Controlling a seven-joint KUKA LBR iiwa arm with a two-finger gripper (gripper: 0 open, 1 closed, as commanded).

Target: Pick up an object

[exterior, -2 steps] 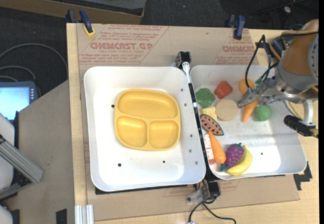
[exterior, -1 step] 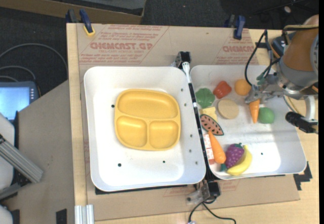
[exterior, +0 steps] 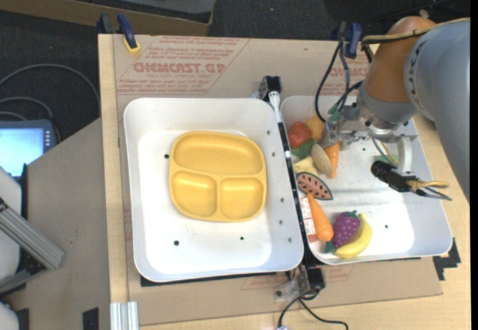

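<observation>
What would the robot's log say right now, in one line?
arm: over right bin | gripper: low by carrot, tomato | nothing seen held | yellow tray: left bin

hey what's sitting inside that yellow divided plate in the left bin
No object lies in the yellow three-compartment plastic plate; its sections look bare. The plate covers the white left bin's floor beneath it.

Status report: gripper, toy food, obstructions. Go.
Gripper low over right bin, above toy food pile. Nothing seen held. Banana, grapes, carrot lie apart. Yellow tray in left bin.
</observation>
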